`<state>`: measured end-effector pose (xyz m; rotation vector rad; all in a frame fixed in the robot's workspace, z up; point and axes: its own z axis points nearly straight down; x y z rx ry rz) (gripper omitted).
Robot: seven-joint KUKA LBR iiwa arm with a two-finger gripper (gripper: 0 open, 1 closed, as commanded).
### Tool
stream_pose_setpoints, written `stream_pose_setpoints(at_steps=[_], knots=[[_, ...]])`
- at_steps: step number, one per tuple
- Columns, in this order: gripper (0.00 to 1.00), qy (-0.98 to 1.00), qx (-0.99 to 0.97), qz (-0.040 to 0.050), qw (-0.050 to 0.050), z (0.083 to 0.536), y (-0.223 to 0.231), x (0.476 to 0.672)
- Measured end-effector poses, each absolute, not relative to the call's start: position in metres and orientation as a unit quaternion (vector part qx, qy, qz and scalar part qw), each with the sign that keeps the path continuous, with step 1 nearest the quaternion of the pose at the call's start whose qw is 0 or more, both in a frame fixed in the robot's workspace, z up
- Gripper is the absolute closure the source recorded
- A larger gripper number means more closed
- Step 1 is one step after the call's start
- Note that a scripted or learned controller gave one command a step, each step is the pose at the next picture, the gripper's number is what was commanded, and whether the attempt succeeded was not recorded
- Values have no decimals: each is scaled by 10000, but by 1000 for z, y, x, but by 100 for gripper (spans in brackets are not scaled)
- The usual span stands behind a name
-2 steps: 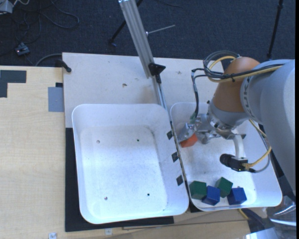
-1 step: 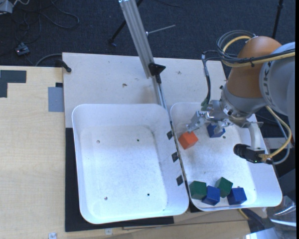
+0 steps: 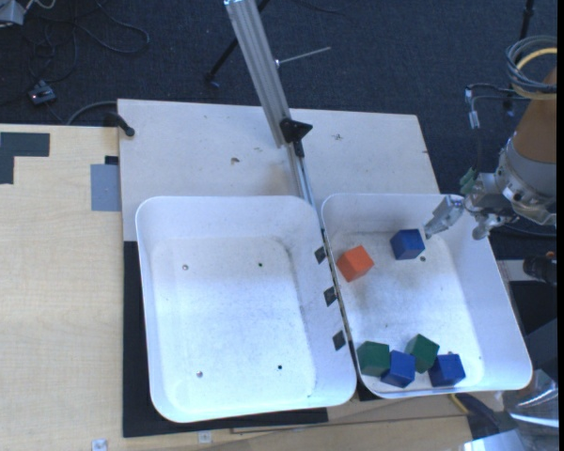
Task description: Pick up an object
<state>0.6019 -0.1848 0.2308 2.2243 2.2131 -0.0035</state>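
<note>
Four cubes clustered at near edge of right bin point(image 3: 508, 318): two green cubes point(image 3: 374, 356) point(image 3: 421, 350), two blue cubes point(image 3: 400, 368) point(image 3: 446, 369). Orange cube point(image 3: 354, 262) and third blue cube point(image 3: 407, 243) lay farther back. Arm reached in from right; gripper point(image 3: 456, 216) hung beside that blue cube, carrying nothing. Finger state could not be told. No legible writing seen.

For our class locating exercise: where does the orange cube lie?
The orange cube lies in the right bin, near its left wall, left of the lone blue cube.
</note>
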Motion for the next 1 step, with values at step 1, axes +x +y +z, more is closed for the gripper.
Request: stream_pose_setpoints(at_steps=[1], knots=[[0,7084,7058,-13,-13,183,-192,642]])
